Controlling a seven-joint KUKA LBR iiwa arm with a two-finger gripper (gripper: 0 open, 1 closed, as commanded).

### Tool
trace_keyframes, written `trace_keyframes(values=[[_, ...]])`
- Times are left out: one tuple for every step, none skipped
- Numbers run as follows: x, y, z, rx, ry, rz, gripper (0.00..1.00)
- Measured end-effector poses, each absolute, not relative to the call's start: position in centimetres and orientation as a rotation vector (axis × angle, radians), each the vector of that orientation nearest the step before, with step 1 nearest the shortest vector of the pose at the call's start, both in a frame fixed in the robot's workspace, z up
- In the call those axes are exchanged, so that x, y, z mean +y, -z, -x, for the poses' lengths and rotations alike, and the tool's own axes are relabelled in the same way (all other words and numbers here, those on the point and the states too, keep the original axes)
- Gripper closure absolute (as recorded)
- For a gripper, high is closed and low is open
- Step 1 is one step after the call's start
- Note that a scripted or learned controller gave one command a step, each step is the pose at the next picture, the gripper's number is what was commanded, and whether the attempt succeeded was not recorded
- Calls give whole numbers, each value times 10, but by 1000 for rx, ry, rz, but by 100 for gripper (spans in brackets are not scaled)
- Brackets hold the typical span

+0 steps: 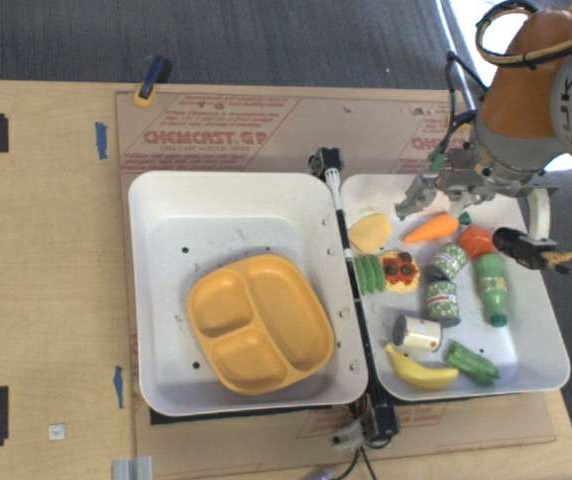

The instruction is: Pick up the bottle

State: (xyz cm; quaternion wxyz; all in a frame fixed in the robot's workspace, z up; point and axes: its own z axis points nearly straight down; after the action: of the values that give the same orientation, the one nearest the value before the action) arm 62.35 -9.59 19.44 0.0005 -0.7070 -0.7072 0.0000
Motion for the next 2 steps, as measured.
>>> trace_keyframes(values=[[-160, -204, -579, -2156, -2, 2283, 0], [-194, -127, -581, -2329, 7, 2121, 0]])
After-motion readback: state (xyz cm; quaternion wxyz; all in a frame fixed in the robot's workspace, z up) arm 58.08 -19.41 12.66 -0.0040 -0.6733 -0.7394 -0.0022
